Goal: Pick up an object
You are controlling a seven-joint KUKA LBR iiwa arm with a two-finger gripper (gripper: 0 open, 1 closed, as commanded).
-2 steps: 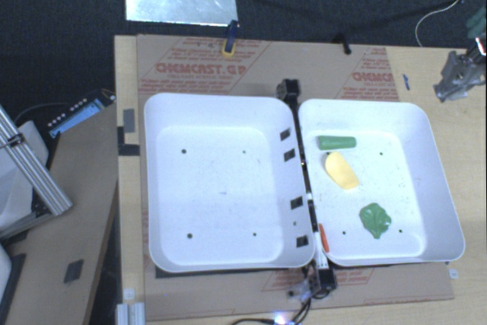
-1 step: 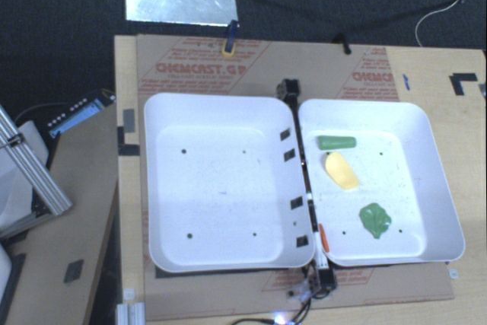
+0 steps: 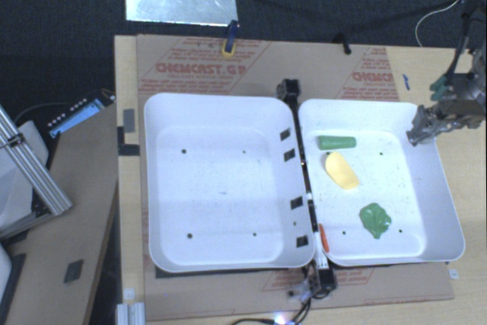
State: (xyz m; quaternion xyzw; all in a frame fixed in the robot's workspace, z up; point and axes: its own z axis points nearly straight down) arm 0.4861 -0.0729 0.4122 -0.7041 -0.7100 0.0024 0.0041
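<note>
Grey pincer: the pincer (image 3: 421,132) sits right at the upper right rim of the right bin (image 3: 437,186), tips pointing down and to the view's left. Honestly can't tell if it's open or closed from this angle, and I see nothing in it.
Nearest target: green cylinder-ish piece (image 3: 335,141), lying flat, long axis running left-right across the view. It's to the view's left of the pincer, near the bin's far wall.
Next one out: yellow oblong thing (image 3: 342,170), just below the green one, long axis tilted diagonally, down to the right.
Furthest: crumpled green lump (image 3: 374,219), down toward the near edge, well apart from the pincer.
Left bin: the left bin (image 3: 221,186) has no objects I can spot.
My guess: the move is a reach leftward and down into the bin; the green cylinder looks like the shortest trip.
</note>
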